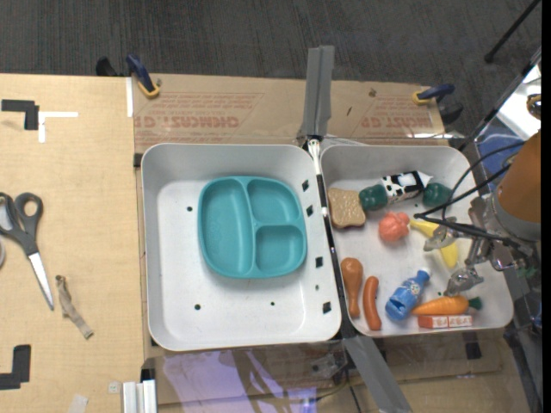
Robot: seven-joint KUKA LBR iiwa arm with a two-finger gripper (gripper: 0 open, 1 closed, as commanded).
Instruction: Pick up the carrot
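Orange plastic carrot [444,305] with green top: lying near right bin's [344,163] front wall, long axis left-right, directly below metal two-finger gripper [466,276]; finger opening indeterminate, nothing visibly held.

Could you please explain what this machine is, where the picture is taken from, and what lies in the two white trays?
One fixed camera looks down at a slant on a bench holding two shallow white bins. The left bin contains a teal divided plate. The right bin holds toy food: a carrot, a slice of bread, a tomato, two sausages, a blue bottle and a small cow. The robot arm reaches in from the right; its metal end effector hangs just above the carrot, with nothing visibly held. Scissors lie on the wooden board at the left.
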